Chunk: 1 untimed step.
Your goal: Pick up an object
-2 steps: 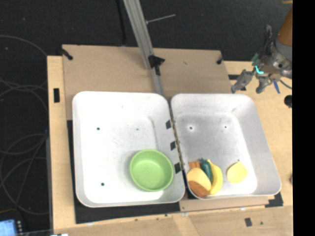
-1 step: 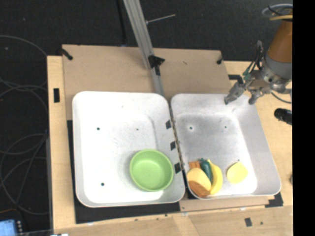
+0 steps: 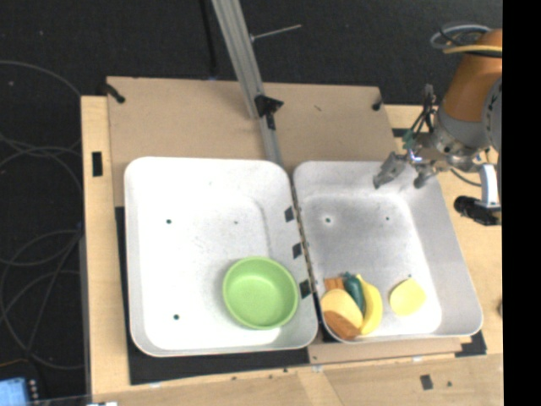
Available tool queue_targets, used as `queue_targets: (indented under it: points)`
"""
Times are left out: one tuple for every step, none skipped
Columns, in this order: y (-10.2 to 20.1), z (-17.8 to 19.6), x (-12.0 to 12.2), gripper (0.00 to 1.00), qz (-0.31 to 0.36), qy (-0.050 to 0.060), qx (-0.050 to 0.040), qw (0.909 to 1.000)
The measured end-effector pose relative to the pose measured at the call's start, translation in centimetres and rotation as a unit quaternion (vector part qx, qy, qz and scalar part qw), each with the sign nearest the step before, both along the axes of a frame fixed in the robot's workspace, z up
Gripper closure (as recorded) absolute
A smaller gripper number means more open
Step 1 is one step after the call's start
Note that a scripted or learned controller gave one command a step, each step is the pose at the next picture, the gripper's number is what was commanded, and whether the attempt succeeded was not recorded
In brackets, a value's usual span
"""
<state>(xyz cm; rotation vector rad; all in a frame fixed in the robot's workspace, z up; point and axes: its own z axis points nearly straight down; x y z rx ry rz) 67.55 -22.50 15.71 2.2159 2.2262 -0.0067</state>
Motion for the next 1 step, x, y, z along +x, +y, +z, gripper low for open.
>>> queue_targets:
  points:
    - [-0.12, -5.26, -0.10, 0.00, 0.001, 0.001, 0.0001, 1.0000]
